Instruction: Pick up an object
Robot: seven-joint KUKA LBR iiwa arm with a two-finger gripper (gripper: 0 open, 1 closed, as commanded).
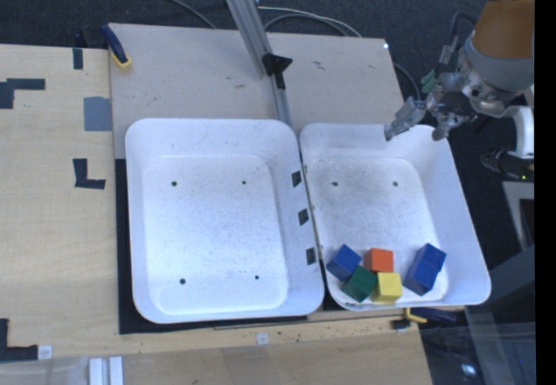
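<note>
Hovering above the far right corner of the right bin (452, 192), the jaws (417, 124) are standing spread apart with nothing between them. The grey arm (499, 36), with its orange band, is reaching in from the right side of the camera view.

The objects are lying clustered in the near part of the right bin, well apart from the jaws. A blue cube (344, 260) is sitting at the left of the cluster, just beside an orange cube (379, 260). A green cube (359, 285) and a yellow cube (387, 287) are resting side by side in front of those two, apparently touching. A larger blue block (426, 268) is lying at the right of the cluster, tilted against the bin wall.

The left bin (139, 201) is sitting beside the right bin on the counter (52, 157). A metal rail (243, 9) is slanting across the far part of the counter, ending between the two bins
</note>
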